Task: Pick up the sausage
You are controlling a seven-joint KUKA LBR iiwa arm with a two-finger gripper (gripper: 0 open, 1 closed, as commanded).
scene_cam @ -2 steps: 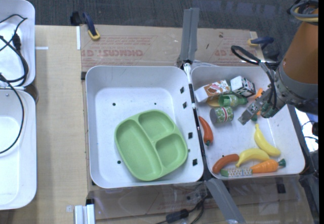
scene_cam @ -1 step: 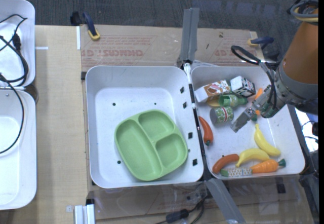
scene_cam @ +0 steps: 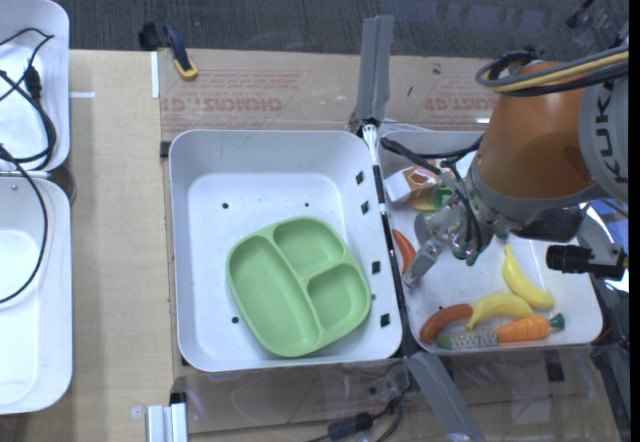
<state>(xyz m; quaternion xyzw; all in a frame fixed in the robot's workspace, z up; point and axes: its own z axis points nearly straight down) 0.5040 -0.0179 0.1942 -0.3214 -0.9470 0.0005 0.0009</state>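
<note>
The sausage [scene_cam: 445,320], a short orange-red roll, lies near the front left corner of the right bin [scene_cam: 590,335]. My gripper [scene_cam: 428,255] hangs low over the left side of that bin, behind and a little left of the sausage, a short gap away. Nothing shows in its grasp. The orange wrist band and grey arm [scene_cam: 535,150] cover the middle and back of the bin.
A red-orange toy [scene_cam: 403,250] lies against the right bin's left wall beside the gripper. Two bananas [scene_cam: 525,280] [scene_cam: 500,308], a carrot [scene_cam: 525,328] and a packet [scene_cam: 425,188] share that bin. A green divided plate [scene_cam: 297,285] sits in the left bin [scene_cam: 200,180].
</note>
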